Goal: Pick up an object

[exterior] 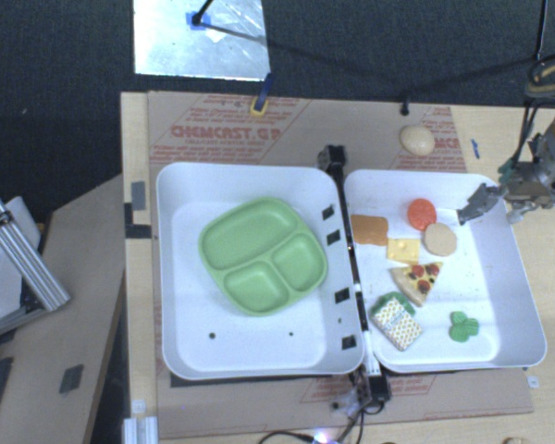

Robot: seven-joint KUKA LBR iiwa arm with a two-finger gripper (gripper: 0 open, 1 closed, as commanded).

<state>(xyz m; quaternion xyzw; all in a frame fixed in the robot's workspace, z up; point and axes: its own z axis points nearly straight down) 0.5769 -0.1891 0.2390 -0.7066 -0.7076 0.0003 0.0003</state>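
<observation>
The right bin [518, 285] holds several toy foods: a red tomato slice [422, 214], a round beige bun [439, 240], an orange-brown toast [369, 229], a yellow cheese square [404, 250], a pizza slice [418, 280], a green broccoli piece [462, 326] and a green-and-white checkered packet [396, 320]. My gripper [496, 208] hangs over the bin's far right corner, just right of the bun and tomato. It looks open with nothing between its fingers. One grey finger [474, 203] points down-left toward the bun.
The left bin [180, 248] holds a green divided plate [263, 255]. A black divider [344, 248] runs between the bins. A beige egg-shaped object [417, 139] lies on the cardboard behind the right bin. A shiny sheet [202, 24] lies at the back left.
</observation>
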